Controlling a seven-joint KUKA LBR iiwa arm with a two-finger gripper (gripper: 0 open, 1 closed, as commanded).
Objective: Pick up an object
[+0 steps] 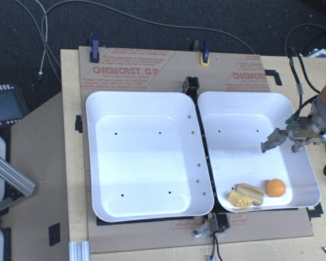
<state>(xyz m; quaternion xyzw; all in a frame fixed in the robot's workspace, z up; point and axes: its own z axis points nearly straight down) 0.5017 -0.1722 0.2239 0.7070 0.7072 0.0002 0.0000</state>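
Three small objects lie at the front of the right bin (244, 95): an orange ball (276, 187), a tan oblong piece (251, 191) and a yellow corn-like piece (239, 200) touching it. My gripper (283, 144) hangs over the right side of that bin, behind the objects and apart from them. It is open, its two fingers (271, 141) spread with nothing between them.
The left bin (141, 162) sits flush against the right one, joined by black clips at the back (191, 84) and front (217, 222). Both rest on a cardboard sheet (152, 64) clamped to the bench. Cables trail at the right edge.
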